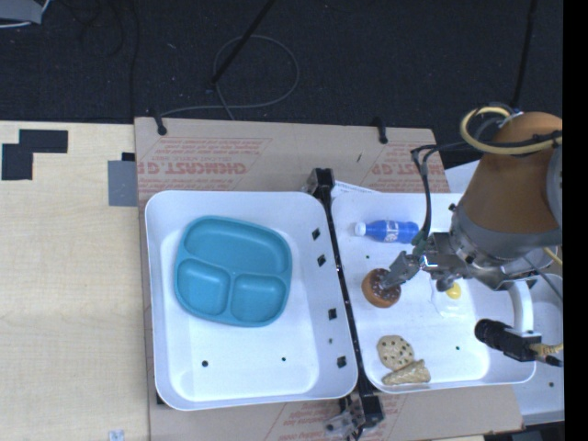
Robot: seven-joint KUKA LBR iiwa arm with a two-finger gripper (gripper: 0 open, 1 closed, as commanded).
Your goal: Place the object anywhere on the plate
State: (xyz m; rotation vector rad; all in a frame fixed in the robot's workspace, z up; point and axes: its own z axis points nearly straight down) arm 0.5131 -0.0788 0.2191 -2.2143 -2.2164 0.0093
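Bench carries two shallow white bins side by side. The left bin (184,356) holds a blue plate (233,270) with three compartments, lying flat in the bin's upper half; nothing rests on it. The right bin (469,361) holds the remaining items: a small bottle (387,231) with a blue label lying on its side near the far wall, a doughnut (379,288) with dark icing towards the bin's left side, a round cookie (394,347) near the front wall, and a tan chip-like piece (407,372) just in front of the cookie. A small yellow-and-white item (450,291) lies under the arm and is partly hidden.

The arm enters from the right, and the gripper (393,283) sits low over the right bin at the doughnut's right edge. Its dark fingers appear to touch the doughnut, but whether they are apart or clamped on it cannot be told from this angle. The doughnut sits on the bin floor, well apart from the plate.
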